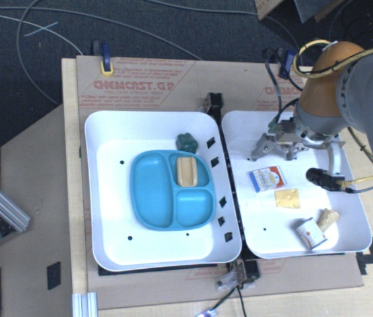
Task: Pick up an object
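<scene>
White right bin [252, 240] is entered by the gripper [277, 152], its fingers spread with nothing seen between them. It is held just beyond the red-and-blue packet [267, 178], likely lined up as the pick. A yellow square [287, 198] is seen just right of the packet, with a white box [310, 234] further on.

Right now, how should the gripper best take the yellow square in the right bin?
Probably straight from above: the yellow square lies flat and apart from the small card, so closing across two opposite edges looks safest.
</scene>
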